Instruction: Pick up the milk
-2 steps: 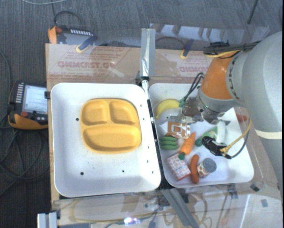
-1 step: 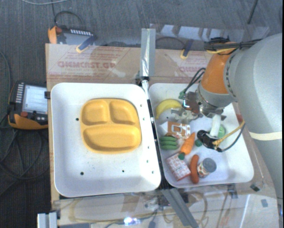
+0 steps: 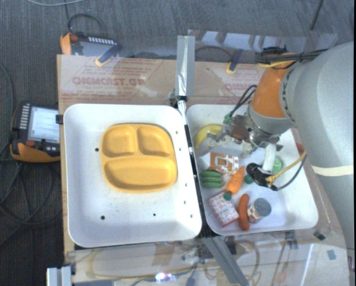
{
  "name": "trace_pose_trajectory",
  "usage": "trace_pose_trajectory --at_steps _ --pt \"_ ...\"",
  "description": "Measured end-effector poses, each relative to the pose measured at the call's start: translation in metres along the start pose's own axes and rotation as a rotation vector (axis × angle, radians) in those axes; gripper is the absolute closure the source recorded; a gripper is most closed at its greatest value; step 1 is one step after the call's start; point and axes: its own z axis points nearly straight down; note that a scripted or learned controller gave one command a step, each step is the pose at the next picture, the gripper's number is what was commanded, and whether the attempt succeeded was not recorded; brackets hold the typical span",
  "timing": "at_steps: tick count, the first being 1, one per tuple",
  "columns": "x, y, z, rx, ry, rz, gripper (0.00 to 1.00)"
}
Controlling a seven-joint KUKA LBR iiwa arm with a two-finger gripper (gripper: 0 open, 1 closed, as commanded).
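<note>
– Gripper [image 3: 224,134] status?
– It's hovering over the far-left part of the right bin [image 3: 309,210], just beside a yellow fruit [image 3: 205,133]. Arm [image 3: 273,100] is reaching in from the right. Open or closed: can't tell, the wrist is blocking the view.
– Milk?
– Milk [image 3: 224,161] is lying in the right bin, just near of the gripper and not in its grasp. Green pepper [image 3: 212,178] and carrot [image 3: 234,183] are sitting right beside it on the near side.
– Other clutter?
– Can [image 3: 261,208], sausage [image 3: 244,212] and a small box [image 3: 222,210] are sitting along the near edge. Yellow tray [image 3: 139,157] is sitting in the left bin [image 3: 83,219].
</note>
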Motion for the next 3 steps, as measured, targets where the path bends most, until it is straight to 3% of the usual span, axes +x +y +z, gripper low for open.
trace_pose_trajectory --at_steps 1,2,3 --pt "-0.002 -0.031 -0.001 -0.004 -0.004 -0.051 0.00" --pt "0.034 -0.015 -0.091 0.017 -0.005 -0.073 0.00" --pt "0.014 -0.036 -0.180 0.016 -0.005 -0.285 0.00"
